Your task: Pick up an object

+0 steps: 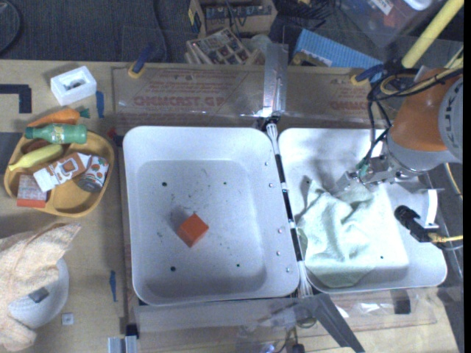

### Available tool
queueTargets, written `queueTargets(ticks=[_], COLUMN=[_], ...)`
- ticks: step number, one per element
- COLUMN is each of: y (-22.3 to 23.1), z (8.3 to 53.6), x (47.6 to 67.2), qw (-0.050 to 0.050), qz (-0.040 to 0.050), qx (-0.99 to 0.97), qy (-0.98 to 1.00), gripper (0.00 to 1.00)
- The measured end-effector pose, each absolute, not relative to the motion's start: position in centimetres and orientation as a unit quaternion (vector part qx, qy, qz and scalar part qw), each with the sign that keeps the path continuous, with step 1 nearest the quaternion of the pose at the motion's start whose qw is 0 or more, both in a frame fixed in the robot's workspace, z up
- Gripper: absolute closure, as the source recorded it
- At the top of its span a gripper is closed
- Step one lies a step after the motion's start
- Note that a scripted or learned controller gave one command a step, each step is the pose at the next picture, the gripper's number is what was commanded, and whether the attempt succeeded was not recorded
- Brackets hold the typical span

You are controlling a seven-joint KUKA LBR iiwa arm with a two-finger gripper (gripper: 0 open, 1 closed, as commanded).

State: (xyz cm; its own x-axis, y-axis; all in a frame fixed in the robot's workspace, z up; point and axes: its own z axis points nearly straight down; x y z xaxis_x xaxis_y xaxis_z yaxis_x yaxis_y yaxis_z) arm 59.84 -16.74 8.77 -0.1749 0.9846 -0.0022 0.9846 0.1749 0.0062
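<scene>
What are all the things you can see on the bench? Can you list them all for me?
Block: one, orange, in the left bin.
Cloth: one, pale green, crumpled in the right bin.
Bins: two, white, side by side in the middle of the bench.
Bowl: one, yellow, left of the bins, full of toy food and small packets.
Bottle: one, green, lying on top of the bowl.
Small box: one, white, at the back left.
Towel: one, peach, front left corner.
Arm: one, grey with an orange band, over the right bin.
Gripper: one, at the cloth's top edge.
</scene>
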Motion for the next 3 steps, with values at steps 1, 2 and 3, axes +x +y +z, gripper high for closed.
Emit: queueTargets(ticks=[1,2,3], y=[-17.1,-17.1,-17.3], z=[10.0,10.0,11.0], x=[59.9,59.9,60.0], qw=[0.005,0.006,0.008], qz=[0.0035,0.0034,0.0045], qx=[0.645,0.645,0.647], qy=[0.764,0.764,0.763], gripper=[1.00,0.00,1.00])
